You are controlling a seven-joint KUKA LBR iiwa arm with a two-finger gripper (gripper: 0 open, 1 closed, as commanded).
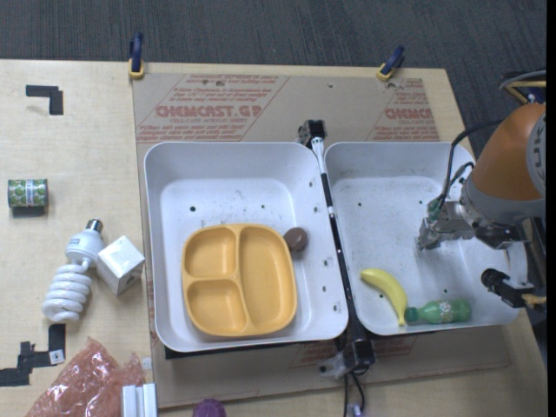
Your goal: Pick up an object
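A yellow banana (387, 292) lies near the front of the right bin (382, 168). Beside it, along the front wall, a green bottle (438, 312) lies on its side. My gripper (429, 235) hangs low over the right side of this bin, to the right of and behind the banana, apart from both objects. Nothing shows between its fingers. In the left bin (165, 189) sits a yellow divided plate (239, 280) with a small brown round object (295, 239) at its back right corner.
Outside the bins on the left lie a white spiral light bulb (71, 272), a white cube (121, 263), a green can (27, 194) and a pink mesh bag (82, 382). The arm's orange band (514, 155) looms over the right bin's right edge.
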